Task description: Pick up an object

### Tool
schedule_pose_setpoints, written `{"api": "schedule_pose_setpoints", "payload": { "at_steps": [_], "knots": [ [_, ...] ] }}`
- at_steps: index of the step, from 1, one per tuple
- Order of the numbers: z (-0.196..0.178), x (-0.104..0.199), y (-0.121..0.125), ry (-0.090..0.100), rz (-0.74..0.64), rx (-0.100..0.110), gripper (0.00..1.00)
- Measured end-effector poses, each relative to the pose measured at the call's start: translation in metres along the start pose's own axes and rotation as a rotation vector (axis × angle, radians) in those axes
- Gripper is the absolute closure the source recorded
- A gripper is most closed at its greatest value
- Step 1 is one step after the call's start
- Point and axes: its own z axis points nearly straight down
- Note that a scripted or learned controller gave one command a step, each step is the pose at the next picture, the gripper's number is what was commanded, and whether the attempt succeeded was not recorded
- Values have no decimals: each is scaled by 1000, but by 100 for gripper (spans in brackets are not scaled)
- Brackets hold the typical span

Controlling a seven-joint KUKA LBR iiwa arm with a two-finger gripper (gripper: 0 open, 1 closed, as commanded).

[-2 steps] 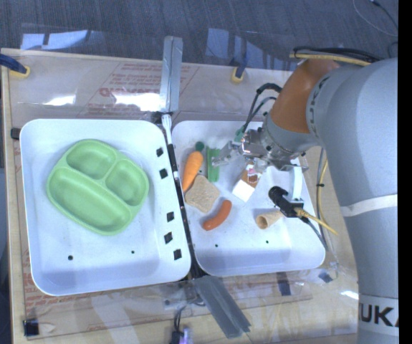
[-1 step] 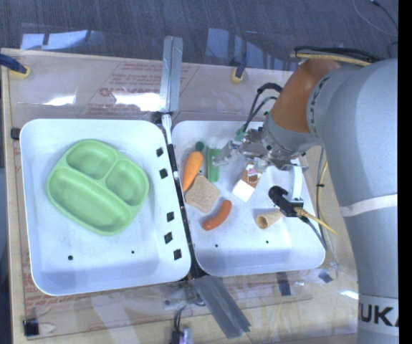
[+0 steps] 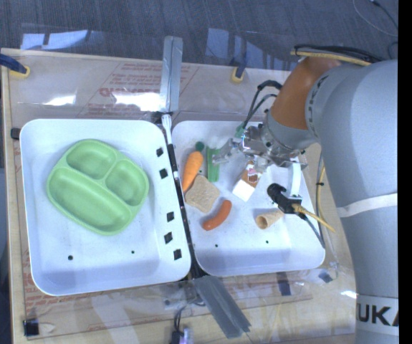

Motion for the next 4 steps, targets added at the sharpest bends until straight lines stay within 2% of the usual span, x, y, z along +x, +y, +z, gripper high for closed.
{"api": "schedule_pose_setpoints", "payload": {
  "at_steps": [1,2,3,4],
  "knots": [
    [0,-2,-5,-2,-92,-3,0],
    [0,81,10,-5,-144,-6,0],
    [-10,82,11,-2,-147,-5,100],
    [-113,86,-5,4,-529,25,100]
  ]
}}
